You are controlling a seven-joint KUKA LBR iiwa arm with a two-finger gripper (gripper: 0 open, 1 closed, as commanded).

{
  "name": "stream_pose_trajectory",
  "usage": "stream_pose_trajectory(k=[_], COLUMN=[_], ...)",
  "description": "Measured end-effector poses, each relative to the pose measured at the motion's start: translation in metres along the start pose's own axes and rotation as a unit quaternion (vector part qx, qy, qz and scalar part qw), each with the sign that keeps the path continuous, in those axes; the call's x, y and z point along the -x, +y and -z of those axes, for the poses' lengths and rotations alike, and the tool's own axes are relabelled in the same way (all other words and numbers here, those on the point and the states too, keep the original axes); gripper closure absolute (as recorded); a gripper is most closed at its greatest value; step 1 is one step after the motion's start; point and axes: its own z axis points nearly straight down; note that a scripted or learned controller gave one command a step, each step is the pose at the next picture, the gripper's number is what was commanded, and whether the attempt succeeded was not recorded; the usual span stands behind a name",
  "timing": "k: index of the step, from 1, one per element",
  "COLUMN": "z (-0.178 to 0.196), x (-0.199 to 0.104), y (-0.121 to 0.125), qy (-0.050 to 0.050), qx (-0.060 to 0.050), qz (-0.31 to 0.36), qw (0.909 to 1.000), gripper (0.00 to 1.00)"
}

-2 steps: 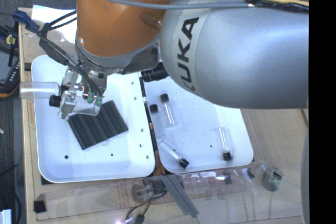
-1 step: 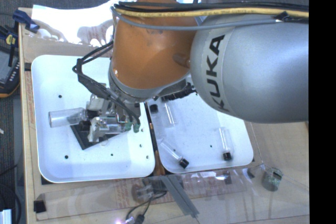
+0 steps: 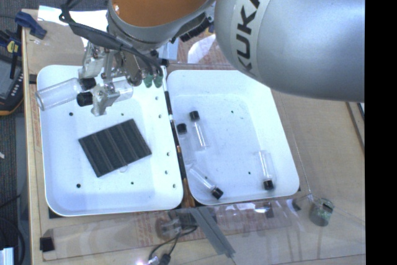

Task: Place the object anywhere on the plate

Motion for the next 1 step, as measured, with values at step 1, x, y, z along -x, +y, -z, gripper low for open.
stream_pose_trajectory(k=[1], z=[0.0579], x=[-0.0331], y=[0.0308], qy=[0.001], qx=[0.001], qz=[0.058], qw=[0.9983], gripper=[1.00])
